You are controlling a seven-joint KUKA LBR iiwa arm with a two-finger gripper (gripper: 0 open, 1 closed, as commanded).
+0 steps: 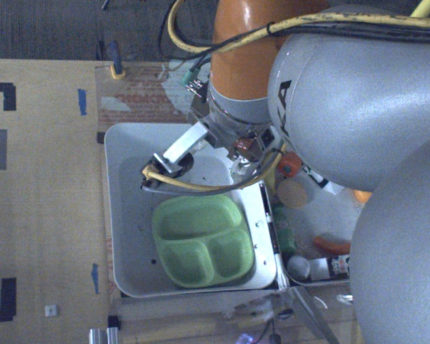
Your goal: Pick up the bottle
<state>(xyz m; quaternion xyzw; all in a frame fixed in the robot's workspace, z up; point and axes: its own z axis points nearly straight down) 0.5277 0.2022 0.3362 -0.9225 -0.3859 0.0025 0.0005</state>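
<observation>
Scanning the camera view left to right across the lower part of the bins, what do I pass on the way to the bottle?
In order: blue tape mark → left bin, its outer wall → green divided tray → rim between the bins → bottle, lying on its side.

Green tray (pixel 201 244), white bin (pixel 123 213), whitish dark-labelled bottle (pixel 321 267).

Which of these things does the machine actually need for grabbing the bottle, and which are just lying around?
For the job: bottle, gripper.
Just lying about: green divided tray, orange piece, tan round thing.
</observation>
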